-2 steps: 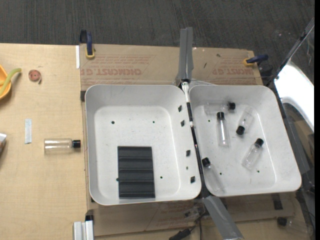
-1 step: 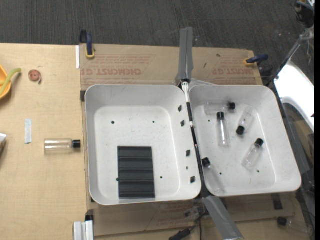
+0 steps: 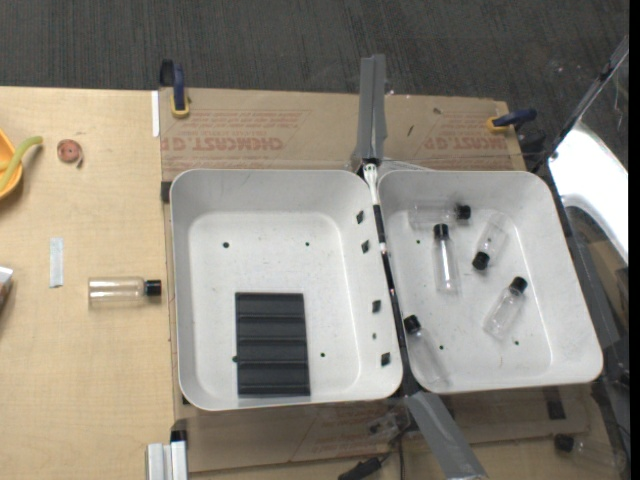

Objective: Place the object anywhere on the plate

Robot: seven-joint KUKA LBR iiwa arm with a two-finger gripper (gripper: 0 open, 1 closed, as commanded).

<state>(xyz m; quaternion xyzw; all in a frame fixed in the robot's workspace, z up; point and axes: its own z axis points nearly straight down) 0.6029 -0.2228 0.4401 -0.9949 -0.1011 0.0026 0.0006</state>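
Clearly, the dark ribbed plate [image 3: 271, 344] lies nearest, low in the left bin [image 3: 200, 193] — the clear vials [image 3: 444, 258] lie farther off in the right bin [image 3: 560, 358]. The gripper's state cannot be told; a good pick takes one vial mid-body, crosswise.

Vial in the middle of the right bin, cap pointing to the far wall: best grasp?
Take the vial across its clear body, mid-length, coming straight down from above. It lies flat and long, cap at the far end, so close the fingers across its narrow width. Neighbouring vials lie apart, leaving room on both sides.
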